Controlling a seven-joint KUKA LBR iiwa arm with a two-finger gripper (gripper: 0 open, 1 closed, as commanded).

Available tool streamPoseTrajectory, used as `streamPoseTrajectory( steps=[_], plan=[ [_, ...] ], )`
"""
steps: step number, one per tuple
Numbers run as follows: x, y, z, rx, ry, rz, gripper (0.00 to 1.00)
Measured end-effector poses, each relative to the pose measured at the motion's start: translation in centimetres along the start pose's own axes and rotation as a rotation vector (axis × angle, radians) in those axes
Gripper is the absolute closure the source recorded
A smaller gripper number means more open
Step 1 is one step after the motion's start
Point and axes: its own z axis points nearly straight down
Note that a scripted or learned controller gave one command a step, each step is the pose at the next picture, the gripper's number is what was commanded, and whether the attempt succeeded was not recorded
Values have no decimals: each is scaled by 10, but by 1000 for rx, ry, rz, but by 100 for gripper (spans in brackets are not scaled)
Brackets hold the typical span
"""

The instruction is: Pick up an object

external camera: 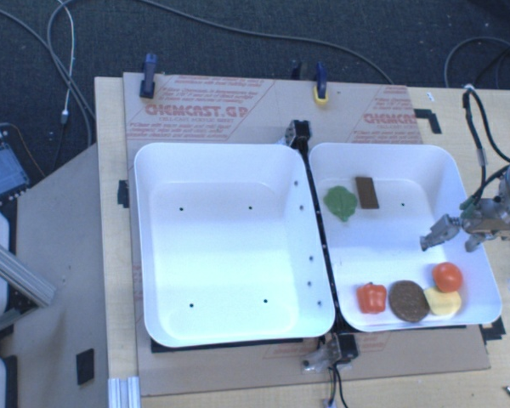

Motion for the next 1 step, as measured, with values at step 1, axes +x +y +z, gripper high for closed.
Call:
streamPoseTrajectory(
  steps=[1],
  plan=[
    [-2,2,42,4,1,0,0]
  ],
)
